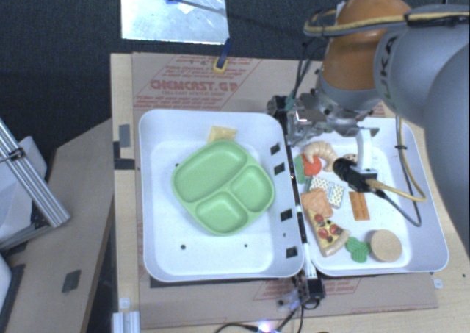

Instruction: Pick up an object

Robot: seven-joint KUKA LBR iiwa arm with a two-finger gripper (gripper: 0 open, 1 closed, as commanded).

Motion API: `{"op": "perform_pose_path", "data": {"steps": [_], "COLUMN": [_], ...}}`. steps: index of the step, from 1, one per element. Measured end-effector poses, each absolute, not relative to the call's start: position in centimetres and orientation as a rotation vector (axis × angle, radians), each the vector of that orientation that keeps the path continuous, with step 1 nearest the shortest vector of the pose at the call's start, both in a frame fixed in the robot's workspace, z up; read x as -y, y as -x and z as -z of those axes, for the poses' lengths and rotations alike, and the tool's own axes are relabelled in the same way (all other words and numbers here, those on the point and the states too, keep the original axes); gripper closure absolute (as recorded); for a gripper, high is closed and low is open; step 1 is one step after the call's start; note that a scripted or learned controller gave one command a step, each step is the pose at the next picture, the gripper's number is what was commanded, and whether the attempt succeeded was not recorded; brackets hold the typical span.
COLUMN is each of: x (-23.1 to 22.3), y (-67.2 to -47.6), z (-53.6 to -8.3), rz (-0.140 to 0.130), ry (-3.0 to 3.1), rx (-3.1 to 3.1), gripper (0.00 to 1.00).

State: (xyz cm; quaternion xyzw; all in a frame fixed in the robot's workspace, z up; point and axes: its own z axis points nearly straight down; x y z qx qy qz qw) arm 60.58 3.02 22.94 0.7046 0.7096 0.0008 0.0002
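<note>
A: Clutter first: triangular toy pizza slice and round tan disc lie nearest in the crowded right-hand white bin (a grab there could catch two, or slip).
B: Target?
A: Likely the curled orange-and-white toy shrimp, farther back, just beside the gripper. Whether that claw is open or shut, I cannot tell. A red toy piece sits right against it.

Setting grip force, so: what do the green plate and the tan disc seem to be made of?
Green plate: probably moulded plastic, smooth with a soft sheen; uniform colour, rounded compartment walls. Tan disc: wood or matte plastic, I can't tell which; flat pale top, darker rim.
</note>
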Motion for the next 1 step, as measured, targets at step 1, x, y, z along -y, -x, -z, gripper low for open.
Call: {"op": "perform_pose_path", "data": {"steps": [1], "x": [-4.08], "y": [-59.66], "z": [-23.22], "rz": [-0.001], "ry": [-2.214], "rx": [-2.229], "gripper": [1.00]}}
